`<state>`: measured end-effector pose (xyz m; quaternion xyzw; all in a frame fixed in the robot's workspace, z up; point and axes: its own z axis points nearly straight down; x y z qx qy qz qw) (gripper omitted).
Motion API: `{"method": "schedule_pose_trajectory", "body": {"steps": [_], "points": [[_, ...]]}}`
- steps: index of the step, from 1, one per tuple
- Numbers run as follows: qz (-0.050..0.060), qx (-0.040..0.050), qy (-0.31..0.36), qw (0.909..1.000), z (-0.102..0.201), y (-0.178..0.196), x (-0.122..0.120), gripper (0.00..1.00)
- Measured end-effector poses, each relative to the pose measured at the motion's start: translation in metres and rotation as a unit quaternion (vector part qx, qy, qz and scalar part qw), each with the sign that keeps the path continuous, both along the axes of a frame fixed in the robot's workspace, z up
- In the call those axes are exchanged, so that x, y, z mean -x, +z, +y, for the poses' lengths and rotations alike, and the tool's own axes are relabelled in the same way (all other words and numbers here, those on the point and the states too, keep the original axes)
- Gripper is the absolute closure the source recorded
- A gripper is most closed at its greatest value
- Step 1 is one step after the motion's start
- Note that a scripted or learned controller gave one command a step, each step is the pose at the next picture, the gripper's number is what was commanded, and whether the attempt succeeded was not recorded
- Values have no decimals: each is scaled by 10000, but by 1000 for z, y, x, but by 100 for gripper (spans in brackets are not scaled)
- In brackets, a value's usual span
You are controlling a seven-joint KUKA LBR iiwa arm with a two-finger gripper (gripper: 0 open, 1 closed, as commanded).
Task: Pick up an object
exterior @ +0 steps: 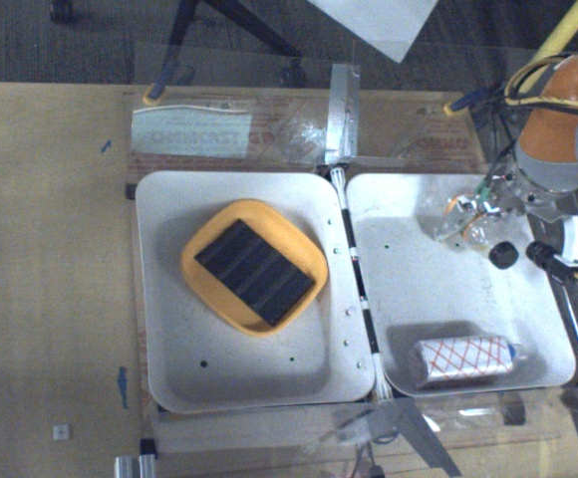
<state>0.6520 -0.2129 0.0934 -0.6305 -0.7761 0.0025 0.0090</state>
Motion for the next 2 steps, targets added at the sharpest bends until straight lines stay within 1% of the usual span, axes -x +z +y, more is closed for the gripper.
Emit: {"method": "schedule_pose_trajectory", "body": {"steps": [1,2], "points": [[55,48,1605,9870,44,-6,-7,0],[78,41,1585,9873,42,2,-6,100]]}}
